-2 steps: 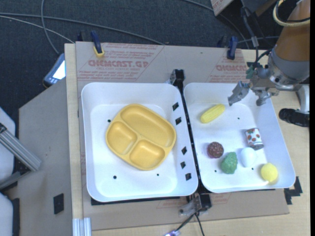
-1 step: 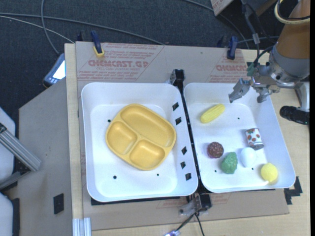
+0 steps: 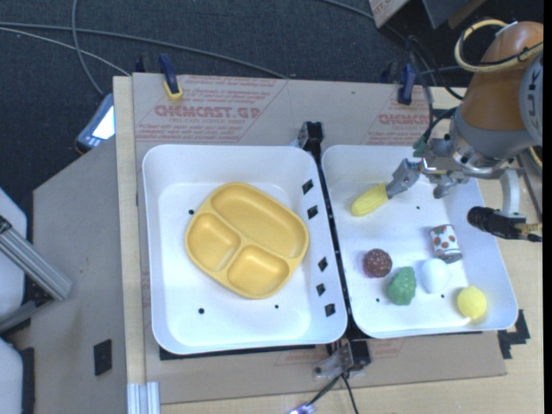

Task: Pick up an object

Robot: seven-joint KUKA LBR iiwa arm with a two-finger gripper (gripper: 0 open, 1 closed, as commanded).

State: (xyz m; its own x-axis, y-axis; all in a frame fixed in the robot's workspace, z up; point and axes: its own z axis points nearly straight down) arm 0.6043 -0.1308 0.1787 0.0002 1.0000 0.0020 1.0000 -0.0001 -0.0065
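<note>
Item: elongated yellow plastic corn-like piece [image 3: 369, 201], upper left of your right shallow white bin [image 3: 500, 257], long axis slanting up-right, low end toward the centre divider. Your gripper [image 3: 424, 178] sits at its upper end, spread, gripping nothing. Open floor lies below it; five small toys cluster near the bin's lower-right rim.

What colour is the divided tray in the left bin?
Yellow: the divided tray shows clearly in the camera view.
</note>
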